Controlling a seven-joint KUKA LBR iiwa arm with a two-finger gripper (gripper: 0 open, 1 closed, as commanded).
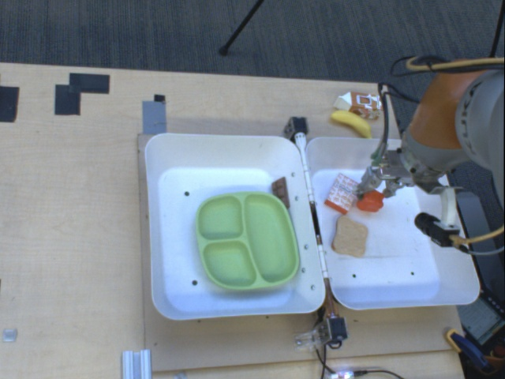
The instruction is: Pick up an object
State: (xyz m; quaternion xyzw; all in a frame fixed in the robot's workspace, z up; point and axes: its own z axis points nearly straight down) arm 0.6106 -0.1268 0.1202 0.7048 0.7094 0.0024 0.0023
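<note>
The right bin (394, 290) has bare floor along its near and right sides, while its things crowd the far-left part: a red-and-white packet (342, 192) lies close to the rim shared with the left bin (170, 212), a tan slice of bread (351, 236) sits just nearer than it, and a small red-orange object (370, 202) lies between the packet and the arm. In the left bin a green divided plate (246, 242) takes up most of the floor, and a small brown piece (279, 187) rests by the shared rim. On the table (71, 235) beyond the right bin lie a banana (351, 121) and a small carton (363, 102). The print on the packet and carton is too small to read. The claw (377, 186) hangs directly over the red-orange object, at or just above its top; how far it stands open cannot be told, nor whether it has hold of the object.
</note>
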